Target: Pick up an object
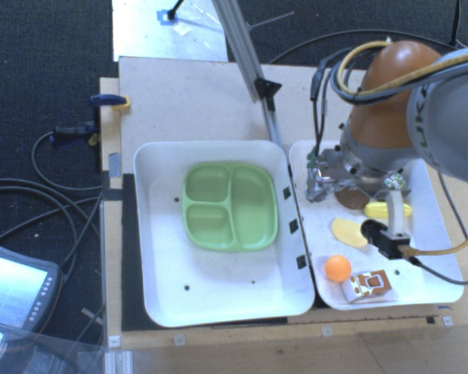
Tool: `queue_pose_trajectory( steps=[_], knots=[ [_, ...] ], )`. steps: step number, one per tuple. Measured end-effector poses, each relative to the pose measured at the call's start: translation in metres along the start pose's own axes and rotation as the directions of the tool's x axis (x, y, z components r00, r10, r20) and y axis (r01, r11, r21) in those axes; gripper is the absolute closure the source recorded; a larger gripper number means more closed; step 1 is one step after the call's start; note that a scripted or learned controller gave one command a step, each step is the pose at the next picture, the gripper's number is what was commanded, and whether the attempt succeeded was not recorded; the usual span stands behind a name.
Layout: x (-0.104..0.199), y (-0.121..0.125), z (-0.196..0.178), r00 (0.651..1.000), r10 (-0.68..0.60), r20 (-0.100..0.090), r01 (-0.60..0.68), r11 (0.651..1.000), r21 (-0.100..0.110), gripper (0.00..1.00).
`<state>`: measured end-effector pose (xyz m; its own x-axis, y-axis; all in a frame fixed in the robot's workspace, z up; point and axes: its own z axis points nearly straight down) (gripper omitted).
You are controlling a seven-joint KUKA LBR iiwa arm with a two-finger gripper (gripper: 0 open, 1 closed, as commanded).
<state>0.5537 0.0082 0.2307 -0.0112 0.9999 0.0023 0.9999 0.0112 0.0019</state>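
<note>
I see my arm [448, 107] as a thick grey shell with a rounded orange band [390, 84] above the wrist — glossy, dome-like — black and yellow cables [348, 59] looping over it, and a silvery metal gripper [321, 179] below.

Green divided plate [231, 206] in left bin [164, 271], tool [321, 184] over right bin [429, 275], orange ball [338, 268] inside

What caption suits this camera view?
Two-finger gripper low in the right shallow white bin, orange ball nearby; green divided plastic plate in the left bin.
</note>
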Motion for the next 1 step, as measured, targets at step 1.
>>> queue_pose_trajectory(
  steps=[1],
  knots=[
    [0.065,-0.0006,-0.0013,1.0,-0.002,-0.001,0.002,1.0,0.0,1.0]
  ],
)
